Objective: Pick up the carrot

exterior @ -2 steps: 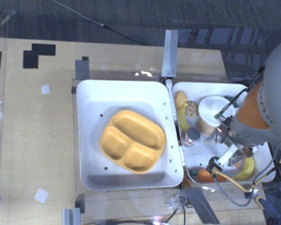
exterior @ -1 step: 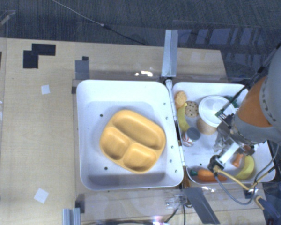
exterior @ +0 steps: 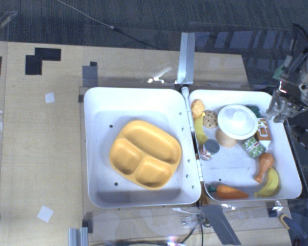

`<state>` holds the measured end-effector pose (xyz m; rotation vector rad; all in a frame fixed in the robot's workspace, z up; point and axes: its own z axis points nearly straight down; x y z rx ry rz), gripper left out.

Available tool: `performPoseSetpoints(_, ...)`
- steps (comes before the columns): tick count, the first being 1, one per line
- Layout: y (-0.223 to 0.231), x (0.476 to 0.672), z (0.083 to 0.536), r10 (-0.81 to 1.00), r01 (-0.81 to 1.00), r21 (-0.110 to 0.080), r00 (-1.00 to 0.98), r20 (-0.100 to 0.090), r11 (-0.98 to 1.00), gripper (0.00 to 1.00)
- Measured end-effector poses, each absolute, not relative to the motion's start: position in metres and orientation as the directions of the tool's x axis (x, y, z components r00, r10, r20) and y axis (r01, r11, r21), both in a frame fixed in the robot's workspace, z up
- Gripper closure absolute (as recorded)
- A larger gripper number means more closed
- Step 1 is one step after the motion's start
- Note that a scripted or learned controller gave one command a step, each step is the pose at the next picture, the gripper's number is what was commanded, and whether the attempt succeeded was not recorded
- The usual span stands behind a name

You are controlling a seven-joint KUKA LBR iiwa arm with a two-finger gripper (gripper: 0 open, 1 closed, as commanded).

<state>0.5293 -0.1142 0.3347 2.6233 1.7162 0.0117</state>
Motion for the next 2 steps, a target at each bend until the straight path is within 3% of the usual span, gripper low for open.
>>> performPoseSetpoints(1, -0.078, 0.538, 0.187, 0.902, 0.902, -0.007, 0.431, -0.002, -0.431, 1.0)
performPoseSetpoints(2, -0.089, 0.503, 0.089, 0.665, 0.665, 0.006, 0.747, 0.009, -0.747, 1.0)
